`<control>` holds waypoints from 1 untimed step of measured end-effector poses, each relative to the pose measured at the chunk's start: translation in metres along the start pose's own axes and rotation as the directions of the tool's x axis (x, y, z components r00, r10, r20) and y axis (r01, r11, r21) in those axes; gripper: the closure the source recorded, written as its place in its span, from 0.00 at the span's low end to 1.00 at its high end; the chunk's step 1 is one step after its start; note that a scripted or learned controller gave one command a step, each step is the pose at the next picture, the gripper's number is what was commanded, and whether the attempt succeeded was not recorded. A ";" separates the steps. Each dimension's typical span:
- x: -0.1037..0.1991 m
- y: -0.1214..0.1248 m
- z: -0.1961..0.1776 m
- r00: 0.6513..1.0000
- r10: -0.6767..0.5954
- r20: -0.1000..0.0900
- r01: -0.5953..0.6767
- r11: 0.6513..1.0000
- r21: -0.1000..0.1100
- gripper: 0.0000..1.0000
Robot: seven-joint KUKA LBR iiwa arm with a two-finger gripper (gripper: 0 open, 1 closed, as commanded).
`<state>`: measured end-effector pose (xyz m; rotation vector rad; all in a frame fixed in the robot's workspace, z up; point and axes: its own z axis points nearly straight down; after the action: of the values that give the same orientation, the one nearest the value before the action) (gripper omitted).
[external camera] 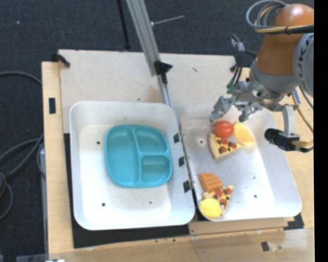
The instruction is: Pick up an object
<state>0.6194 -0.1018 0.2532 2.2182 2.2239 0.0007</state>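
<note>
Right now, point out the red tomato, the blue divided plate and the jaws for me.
red tomato [224, 128], camera view, middle of its round top.
blue divided plate [119, 146], camera view, floor of its large left compartment.
gripper [233, 111], camera view, the gap midway between the fingertips, just above the tomato.

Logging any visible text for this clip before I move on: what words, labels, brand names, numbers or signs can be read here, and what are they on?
None can be read.
The blue plate, the two white bins and the toy food, such as the pizza slice, show no print.
The arm's orange band shows no marking at this picture size.
</note>
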 end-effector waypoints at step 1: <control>0.000 0.000 0.000 1.000 0.001 0.000 -0.001 1.000 0.000 0.00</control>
<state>0.6194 -0.1018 0.2532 2.2188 2.2233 0.0014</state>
